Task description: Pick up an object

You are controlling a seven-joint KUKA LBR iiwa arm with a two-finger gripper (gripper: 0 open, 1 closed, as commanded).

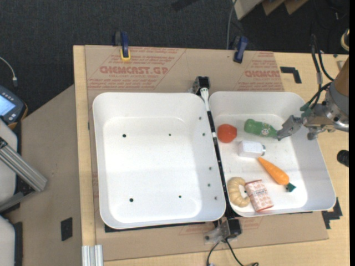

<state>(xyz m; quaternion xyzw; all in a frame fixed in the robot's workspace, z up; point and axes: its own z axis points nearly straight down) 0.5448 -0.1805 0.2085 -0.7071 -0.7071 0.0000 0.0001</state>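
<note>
Right bin [310, 201] holds everything. The gripper [299, 126] hangs at its far right, fingers spread, pinching nothing. Nearest is the green bottle [259, 128], which may roll; the tomato [226, 132] may skid off.

The arm [341, 96] is cut off by the right edge, so most of it is out of the picture. The gripper [299, 127] is small and blurred. The print on the small carton [259, 195] is too small to read.
</note>
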